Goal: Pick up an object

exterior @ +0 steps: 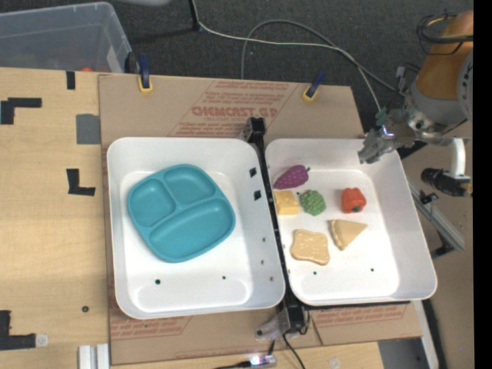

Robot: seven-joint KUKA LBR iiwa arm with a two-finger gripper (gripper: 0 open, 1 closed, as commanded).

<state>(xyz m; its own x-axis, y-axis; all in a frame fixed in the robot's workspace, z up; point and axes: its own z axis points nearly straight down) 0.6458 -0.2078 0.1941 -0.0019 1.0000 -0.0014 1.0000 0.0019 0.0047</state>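
A slice of toast (310, 247), flat and pale brown with a rough crust, is seen nearest in the right bin (400, 229), with a tan wedge (347, 232) just to its right. Farther back, a smooth yellow cheese block (287, 203), a knobbly green broccoli floret (312, 201) and a glossy red tomato (353, 200) are lined up left to right, the cheese and broccoli touching. A bunch of purple grapes (291, 177), bumpy and oval, is placed beyond them, at the far left of the group. In the left bin (123, 229) a teal plastic plate (180, 211), rounded and split into three compartments, is laid flat. Both shallow white bins are set on a cardboard sheet (223, 110) clamped to the wooden desk (46, 206). The gripper (370, 151) is held above the right bin's far right corner, well apart from the food; whether its fingers are released or clenched cannot be told, since they are small and blurred. The arm (442, 75) is cut off at the right edge.
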